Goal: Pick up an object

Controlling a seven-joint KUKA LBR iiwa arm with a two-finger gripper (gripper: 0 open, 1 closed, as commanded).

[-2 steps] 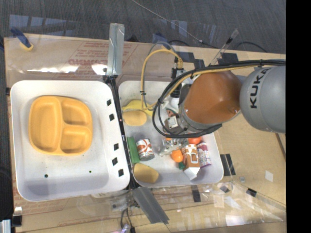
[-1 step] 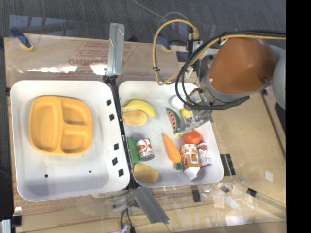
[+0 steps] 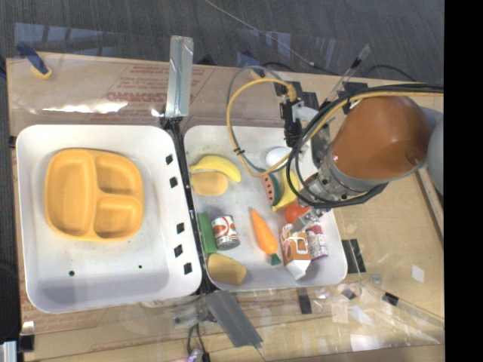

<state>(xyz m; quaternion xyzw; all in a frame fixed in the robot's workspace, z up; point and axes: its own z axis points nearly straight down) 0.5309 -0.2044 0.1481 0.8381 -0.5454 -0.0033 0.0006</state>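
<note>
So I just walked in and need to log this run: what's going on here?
The arm reaches over the right bin, which holds toy food: a banana, a carrot, a small can and a carton. Its wrist hangs above the bin's right side, near the carton. Nothing is visibly lifted. The left bin holds a yellow divided plate.

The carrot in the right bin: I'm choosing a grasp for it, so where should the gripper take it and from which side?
Probably across the middle of the carrot, coming straight down. It lies flat and long, pointing away from the camera, green end nearest, with bare floor on both long sides between the can and carton.
</note>
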